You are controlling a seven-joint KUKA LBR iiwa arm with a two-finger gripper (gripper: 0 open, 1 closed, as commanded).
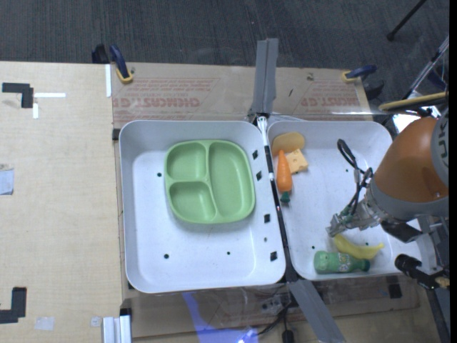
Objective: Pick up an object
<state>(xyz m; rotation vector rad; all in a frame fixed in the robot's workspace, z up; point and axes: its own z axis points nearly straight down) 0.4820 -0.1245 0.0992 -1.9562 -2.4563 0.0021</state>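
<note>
- Green bottle (341, 262), lying on its side by the near wall of the right bin (325, 191).
- Yellow banana (359, 248), just behind the bottle, touching it.
- Metal hand (341, 224), low over the banana's left end; whether it is parted or together cannot be told.
- Green divided plate (210, 181), centre of the left bin (143, 213).
- Orange carrot (284, 173), against the right bin's left wall.
- Yellow cheese wedge (297, 161), touching the carrot.
- Tan potato (288, 141), far left corner.

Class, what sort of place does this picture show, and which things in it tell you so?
Probably a robotics lab test bench. A robot arm reaches over two white bins clamped to a board, one holding a green divided plate, the other toy food such as a carrot and banana.
</note>
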